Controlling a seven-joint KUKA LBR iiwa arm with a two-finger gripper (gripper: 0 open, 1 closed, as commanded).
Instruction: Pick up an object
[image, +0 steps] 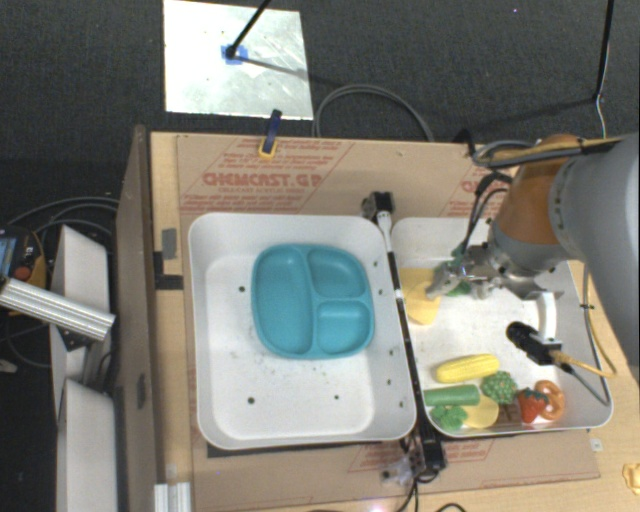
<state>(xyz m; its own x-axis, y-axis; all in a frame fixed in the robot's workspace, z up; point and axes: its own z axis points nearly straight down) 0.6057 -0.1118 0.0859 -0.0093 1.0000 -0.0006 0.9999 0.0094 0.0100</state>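
Biggest thing here is the table (300, 170), topped with a sheet of printed cardboard, with the grey arm (595, 205) coming in from the right, orange band just above the wrist. Two white bins sit side by side on it, edges touching. The left bin (215, 330) has a teal divided plate (312, 300) lying flat in the middle. The right bin (480, 330) is where the pickable stuff is, and the gripper (452, 280) hangs over its upper left part, right next to a pale yellow piece (421, 300) by the bin's left wall. Honestly can't tell if the gripper is wide, narrow or holding anything, it's too murky there. Down along the near edge of that bin is a little pile: a corn cob (467, 368), a green pickle-looking thing (450, 395), a bumpy green piece (498, 386) and a red-orange piece (541, 400).
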